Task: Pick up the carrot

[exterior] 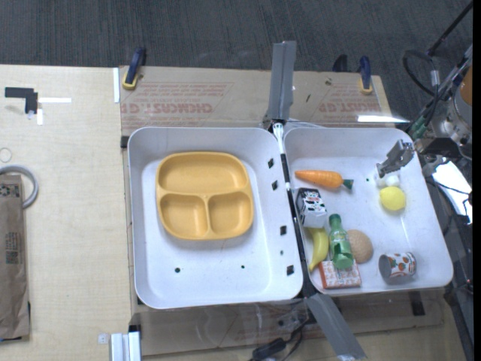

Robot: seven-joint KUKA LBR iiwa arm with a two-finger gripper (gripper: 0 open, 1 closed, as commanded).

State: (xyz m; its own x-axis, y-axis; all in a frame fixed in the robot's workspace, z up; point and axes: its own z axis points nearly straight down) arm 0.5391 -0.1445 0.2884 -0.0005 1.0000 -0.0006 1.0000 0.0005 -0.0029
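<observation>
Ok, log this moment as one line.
carrot: lying in right bin | end effector: above bin, away from carrot | grasp: not yet

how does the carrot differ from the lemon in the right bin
The carrot is orange with a green end; the lemon is plain yellow. The carrot is long and tapered, lying crosswise with its tip toward the left bin; the lemon is round. The carrot lies farther from the gripper, while the lemon sits just below it. Both rest in the right bin.
</observation>
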